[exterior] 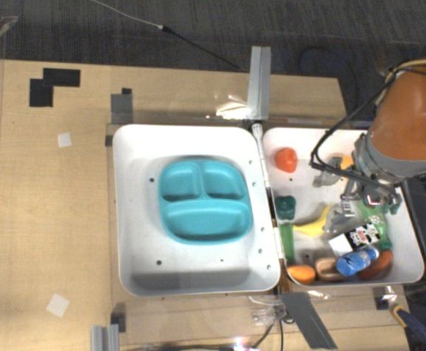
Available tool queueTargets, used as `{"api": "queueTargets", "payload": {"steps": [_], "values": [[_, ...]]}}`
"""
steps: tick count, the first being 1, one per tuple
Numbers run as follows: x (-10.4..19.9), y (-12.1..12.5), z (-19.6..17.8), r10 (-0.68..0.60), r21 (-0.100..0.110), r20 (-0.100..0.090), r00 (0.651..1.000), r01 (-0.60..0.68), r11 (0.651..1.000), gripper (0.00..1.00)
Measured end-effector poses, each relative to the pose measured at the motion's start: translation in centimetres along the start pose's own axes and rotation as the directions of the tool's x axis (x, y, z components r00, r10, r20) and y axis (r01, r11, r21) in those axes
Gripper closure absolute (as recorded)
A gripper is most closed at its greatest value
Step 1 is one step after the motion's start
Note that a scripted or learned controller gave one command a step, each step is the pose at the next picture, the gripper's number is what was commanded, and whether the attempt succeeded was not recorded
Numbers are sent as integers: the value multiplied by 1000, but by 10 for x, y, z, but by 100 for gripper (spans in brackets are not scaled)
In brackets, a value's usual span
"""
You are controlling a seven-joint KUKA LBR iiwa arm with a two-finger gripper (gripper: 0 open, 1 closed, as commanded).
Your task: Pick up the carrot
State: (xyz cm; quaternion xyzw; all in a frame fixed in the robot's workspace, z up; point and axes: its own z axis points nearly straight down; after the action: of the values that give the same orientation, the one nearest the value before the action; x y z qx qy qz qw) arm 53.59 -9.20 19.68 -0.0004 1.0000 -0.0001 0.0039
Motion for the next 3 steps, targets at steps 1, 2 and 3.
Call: {"api": "queueTargets", "payload": {"steps": [1, 2, 3], "values": [[-72, -75, -120, -172, 7, 11, 985, 172, 985, 0], [-70, -83, 68, -254, -6, -10, 967, 254, 967, 0], [-134, -90, 106, -421, 7, 8, 907, 421, 907, 0]]}}
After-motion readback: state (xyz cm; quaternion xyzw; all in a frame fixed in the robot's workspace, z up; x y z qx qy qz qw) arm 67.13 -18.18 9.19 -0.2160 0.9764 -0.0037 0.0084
